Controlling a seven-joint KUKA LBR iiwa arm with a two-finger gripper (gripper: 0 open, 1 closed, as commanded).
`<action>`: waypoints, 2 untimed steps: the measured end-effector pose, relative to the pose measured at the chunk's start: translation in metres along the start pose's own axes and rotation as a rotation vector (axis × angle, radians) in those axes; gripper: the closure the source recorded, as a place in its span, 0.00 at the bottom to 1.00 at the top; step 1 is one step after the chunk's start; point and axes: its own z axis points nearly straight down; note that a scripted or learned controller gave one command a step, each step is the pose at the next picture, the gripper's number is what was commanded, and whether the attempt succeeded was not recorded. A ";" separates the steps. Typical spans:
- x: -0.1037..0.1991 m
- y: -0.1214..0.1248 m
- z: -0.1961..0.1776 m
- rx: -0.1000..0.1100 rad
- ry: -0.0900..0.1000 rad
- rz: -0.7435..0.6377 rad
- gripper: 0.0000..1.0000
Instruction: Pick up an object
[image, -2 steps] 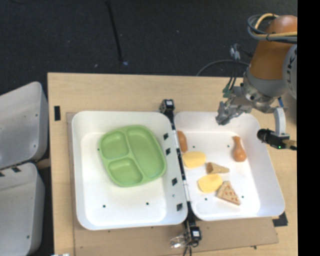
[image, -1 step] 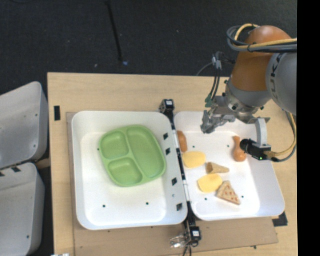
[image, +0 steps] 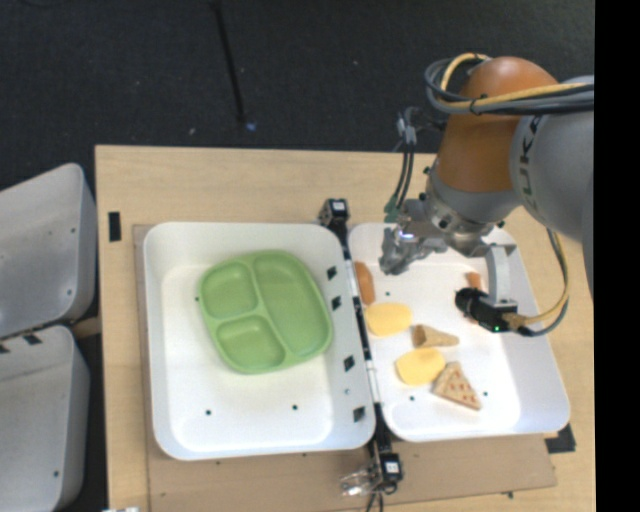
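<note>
The right bin (image: 520, 390) holds several food pieces. A brown sausage (image: 365, 284) lies by its left wall, with a yellow round piece (image: 387, 319) just below it. Further down lie a small tan wedge (image: 433, 337), a second yellow piece (image: 419, 367) and a pizza slice (image: 457, 387). An orange piece (image: 474, 282) lies near the arm's black fitting. My gripper (image: 395, 254) hangs low over the bin's upper left part, just right of the sausage. I see nothing between its fingers.
The left bin (image: 170, 400) holds a green divided plate (image: 264, 311). A ridge with black clips (image: 352, 320) separates the two bins. A black fitting with a green light (image: 486, 308) and a looped cable hang over the right bin's upper right part.
</note>
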 end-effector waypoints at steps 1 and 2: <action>0.042 -0.011 -0.001 0.000 0.000 -0.001 1.00; 0.093 -0.031 -0.007 0.001 0.001 -0.002 1.00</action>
